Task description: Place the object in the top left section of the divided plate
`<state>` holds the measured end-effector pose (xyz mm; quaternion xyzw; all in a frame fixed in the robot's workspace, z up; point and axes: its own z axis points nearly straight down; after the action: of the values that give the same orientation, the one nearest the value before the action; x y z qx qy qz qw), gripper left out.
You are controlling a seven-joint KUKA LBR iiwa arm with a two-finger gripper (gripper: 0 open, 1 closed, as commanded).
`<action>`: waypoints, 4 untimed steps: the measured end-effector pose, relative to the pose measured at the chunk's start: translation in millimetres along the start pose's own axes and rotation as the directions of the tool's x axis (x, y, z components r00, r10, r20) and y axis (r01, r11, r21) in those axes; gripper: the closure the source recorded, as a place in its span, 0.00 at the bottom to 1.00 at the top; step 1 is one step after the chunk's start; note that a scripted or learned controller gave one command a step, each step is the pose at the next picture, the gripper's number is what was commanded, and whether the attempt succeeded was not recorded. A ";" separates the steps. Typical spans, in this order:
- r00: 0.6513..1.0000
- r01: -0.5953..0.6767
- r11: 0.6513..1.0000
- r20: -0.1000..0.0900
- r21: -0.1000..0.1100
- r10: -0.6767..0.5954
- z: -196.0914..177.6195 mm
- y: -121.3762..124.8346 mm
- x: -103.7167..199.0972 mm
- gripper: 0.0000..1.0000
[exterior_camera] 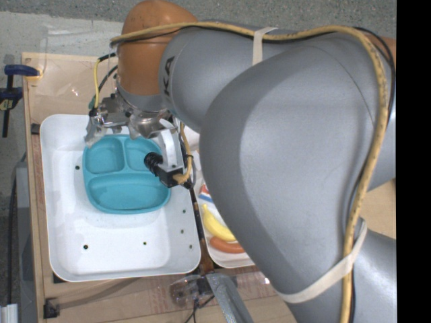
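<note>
A teal divided plate (124, 180) lies in the left white bin (67, 247), with two small sections at its far side and one large section at the near side. The arm's wrist and gripper (111, 123) hang over the plate's far edge, above the top left section (104, 159). The wrist body hides the fingers, and whether anything is between them cannot be seen. The plate's visible sections look bare.
The big grey arm covers most of the right bin (225, 258), where a yellow banana-like piece (217, 226) and a red-orange piece (225, 246) peek out. A black cable connector (158, 165) hangs over the plate's right side. A blue clamp (13, 93) sits at the bench's left edge.
</note>
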<state>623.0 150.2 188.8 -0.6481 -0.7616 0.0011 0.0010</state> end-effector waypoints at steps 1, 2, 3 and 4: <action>0.997 0.081 0.997 0.000 -0.003 -0.081 -31.0 -9.9 -17.2 1.00; 0.997 0.082 0.997 0.000 -0.003 -0.082 -30.8 -9.9 -16.8 0.00; 0.997 -0.075 0.997 0.000 0.001 0.075 11.8 -54.4 35.2 0.00; 0.987 0.159 0.987 0.001 -0.003 -0.159 26.6 8.8 26.0 0.00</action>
<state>627.4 177.3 162.2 -0.5854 -0.8108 -0.0001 -0.0002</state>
